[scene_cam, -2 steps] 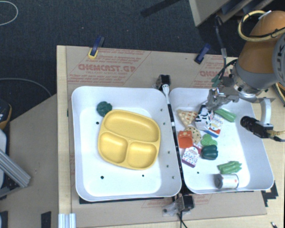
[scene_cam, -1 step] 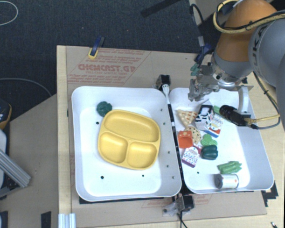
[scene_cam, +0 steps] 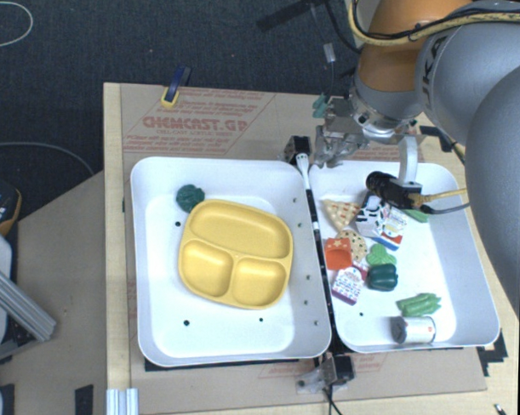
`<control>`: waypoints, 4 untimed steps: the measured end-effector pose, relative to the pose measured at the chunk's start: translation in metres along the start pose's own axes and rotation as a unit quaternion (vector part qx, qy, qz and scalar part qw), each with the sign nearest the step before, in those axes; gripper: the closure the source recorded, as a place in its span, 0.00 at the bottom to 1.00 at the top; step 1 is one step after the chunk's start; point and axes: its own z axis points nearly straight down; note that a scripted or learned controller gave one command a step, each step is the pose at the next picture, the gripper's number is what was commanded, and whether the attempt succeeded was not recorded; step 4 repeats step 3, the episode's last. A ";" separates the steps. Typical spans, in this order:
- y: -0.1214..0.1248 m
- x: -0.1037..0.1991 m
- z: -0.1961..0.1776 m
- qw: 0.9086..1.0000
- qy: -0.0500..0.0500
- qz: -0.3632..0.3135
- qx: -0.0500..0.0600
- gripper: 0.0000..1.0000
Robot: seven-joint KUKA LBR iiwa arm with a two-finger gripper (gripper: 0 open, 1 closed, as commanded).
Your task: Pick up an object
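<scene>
In the left bin point(scene_cam: 148, 241) a yellow divided tray point(scene_cam: 235, 253) lies flat, with a small dark green lump point(scene_cam: 190, 196) just beside its upper left corner. Across the divider, the right bin point(scene_cam: 462, 277) holds a loose clutter: a pizza-slice toy point(scene_cam: 340, 214), an orange block point(scene_cam: 338, 252), a patterned card point(scene_cam: 347, 286), a green pepper point(scene_cam: 382, 270), a green pod point(scene_cam: 418, 303) and a small can point(scene_cam: 413, 330) near the front wall. The gripper point(scene_cam: 334, 150) hangs over the right bin's far left corner, apart from the clutter; whether it is clenched I cannot tell.
</scene>
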 end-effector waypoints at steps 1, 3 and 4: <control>0.000 0.062 0.003 1.000 0.000 0.000 0.001 1.00; 0.003 0.055 0.014 1.000 -0.001 0.003 0.005 1.00; 0.003 0.055 0.014 1.000 -0.001 0.003 0.005 1.00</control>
